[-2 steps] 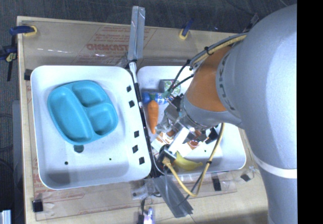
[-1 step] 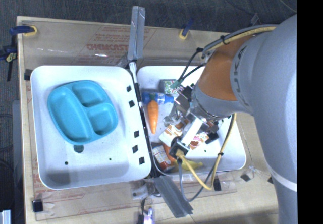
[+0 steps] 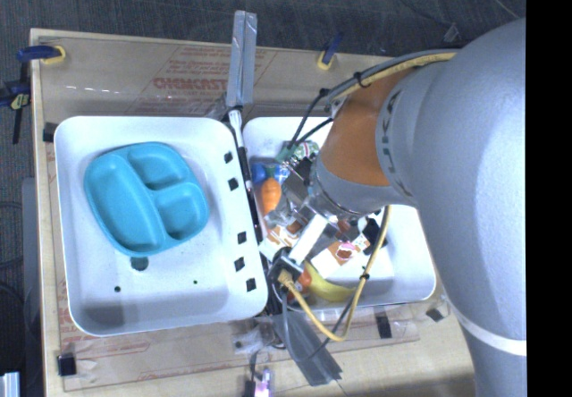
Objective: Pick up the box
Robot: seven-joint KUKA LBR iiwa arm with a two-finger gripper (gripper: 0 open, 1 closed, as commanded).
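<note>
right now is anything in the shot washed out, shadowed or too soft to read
Camera view: the left bin is evenly lit, with mild glare on its white rim; the blue tray reads sharp. The arm looms large and casts shadow over the right bin, where the clutter beneath it, a banana and an orange item, looks soft and hard to separate.

Left bin (image 3: 80, 297) lies open around the blue tray (image 3: 147, 197); right bin (image 3: 413, 283) is crowded by arm (image 3: 420, 163), banana (image 3: 326, 288), carrot (image 3: 269, 196).

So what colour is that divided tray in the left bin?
Light blue; the tray shows plainly in the camera view.
</note>
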